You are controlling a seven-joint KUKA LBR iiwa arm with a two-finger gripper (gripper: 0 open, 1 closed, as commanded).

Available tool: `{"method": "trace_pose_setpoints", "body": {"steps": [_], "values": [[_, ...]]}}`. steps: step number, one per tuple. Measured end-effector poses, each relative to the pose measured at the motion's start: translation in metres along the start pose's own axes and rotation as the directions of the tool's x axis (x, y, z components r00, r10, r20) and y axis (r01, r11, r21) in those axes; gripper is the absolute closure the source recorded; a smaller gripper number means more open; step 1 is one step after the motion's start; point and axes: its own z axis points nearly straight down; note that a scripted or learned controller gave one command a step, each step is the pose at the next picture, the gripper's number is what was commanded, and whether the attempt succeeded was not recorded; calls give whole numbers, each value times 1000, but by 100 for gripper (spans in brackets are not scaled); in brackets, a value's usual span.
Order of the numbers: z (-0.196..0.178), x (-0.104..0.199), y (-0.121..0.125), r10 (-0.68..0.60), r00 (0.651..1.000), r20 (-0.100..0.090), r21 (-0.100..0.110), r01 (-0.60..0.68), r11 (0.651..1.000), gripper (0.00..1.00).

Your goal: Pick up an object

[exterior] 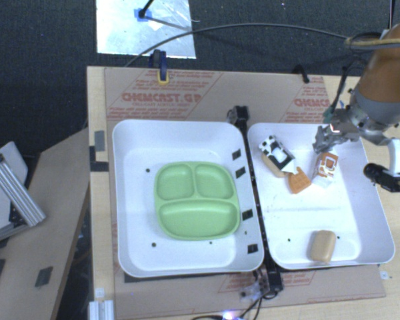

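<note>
The right bin (360, 245) holds a black-and-white toy cow (277, 153) on a tan piece, an orange wedge (299, 180), a small orange-and-white carton (327, 167) and a tan block (322, 245) near the front. My gripper (325, 139) hangs low at the bin's far right, just above and behind the carton. The arm comes in from the right, with its orange band (387, 62) above the wrist. Nothing can be seen between the fingers.
The left bin (133, 199) holds a green divided plate (197, 200). A black clip strip (248, 185) joins the two bins. A cable (253, 27) arcs over the back of the bench, and a blue-and-yellow clamp (161, 65) stands at its far edge.
</note>
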Motion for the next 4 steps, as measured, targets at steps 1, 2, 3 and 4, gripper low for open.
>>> {"method": "trace_pose_setpoints", "body": {"steps": [1, 2, 3, 4], "values": [[-11, 56, -10, -1, 1000, 0, -1, 1, 1000, 100], [-24, 109, -26, -1, 1000, -1, 0, 1, 1000, 100], [-32, 159, -53, -1, 1000, -1, 1, 1, 1000, 100], [-22, 208, -81, -1, 1000, -1, 3, 1, 1000, 100]]}}
